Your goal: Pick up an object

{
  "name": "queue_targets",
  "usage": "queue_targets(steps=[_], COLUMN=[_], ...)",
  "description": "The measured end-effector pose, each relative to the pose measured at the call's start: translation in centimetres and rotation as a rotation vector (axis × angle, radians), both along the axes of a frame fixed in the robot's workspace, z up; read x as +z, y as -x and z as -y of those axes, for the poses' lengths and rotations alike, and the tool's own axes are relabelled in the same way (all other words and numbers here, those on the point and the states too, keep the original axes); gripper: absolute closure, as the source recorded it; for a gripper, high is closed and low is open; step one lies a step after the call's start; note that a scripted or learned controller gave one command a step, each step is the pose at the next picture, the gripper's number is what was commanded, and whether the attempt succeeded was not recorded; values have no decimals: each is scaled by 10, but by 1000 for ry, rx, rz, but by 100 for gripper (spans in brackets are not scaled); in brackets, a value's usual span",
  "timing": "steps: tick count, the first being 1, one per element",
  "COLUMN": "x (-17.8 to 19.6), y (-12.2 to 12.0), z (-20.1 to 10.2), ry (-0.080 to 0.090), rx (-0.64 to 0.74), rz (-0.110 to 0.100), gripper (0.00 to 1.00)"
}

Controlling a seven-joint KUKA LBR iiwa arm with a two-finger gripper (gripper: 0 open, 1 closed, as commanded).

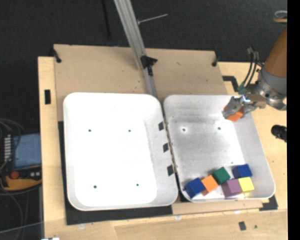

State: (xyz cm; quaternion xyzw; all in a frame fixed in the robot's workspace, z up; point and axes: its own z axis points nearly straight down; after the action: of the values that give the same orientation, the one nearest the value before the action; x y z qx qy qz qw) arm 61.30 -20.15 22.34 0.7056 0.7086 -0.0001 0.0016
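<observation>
reaching in from the right, the arm [276, 59] has its gripper [236, 109] over the far right part of the right bin [205, 144], near that bin's far right corner. a small orange block [234, 116] sits right at the fingertips, looks pinched between them and raised off the bin floor, so jaws closed onto the block. orange band of the arm at the right edge, cables run down to the wrist

rest of the blocks bunched along the near edge of the right bin: blue cube [194, 187] furthest left, orange cube [209, 183] just beside it, green cube [221, 175] a bit further back, purple cube [232, 187] near the front rim, yellow cube [246, 184] touching the purple one on its right, another blue cube [242, 171] just behind the yellow. these are well apart from the gripper

left bin [115, 149] sits side by side with the right one, dark clips along the seam between them. a grey metal rail [132, 34] slants from the far side down to the join of the bins. both bins rest on a tan bench [190, 69]
</observation>
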Motion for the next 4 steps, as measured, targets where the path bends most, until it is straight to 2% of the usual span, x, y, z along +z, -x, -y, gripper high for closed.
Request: queue_targets(steps=[2,4], x=[-5,-15], y=[-27,-41], z=[-95,-193], ry=[-3,-3], rx=[2,2], rz=[0,-2], gripper=[100,100])
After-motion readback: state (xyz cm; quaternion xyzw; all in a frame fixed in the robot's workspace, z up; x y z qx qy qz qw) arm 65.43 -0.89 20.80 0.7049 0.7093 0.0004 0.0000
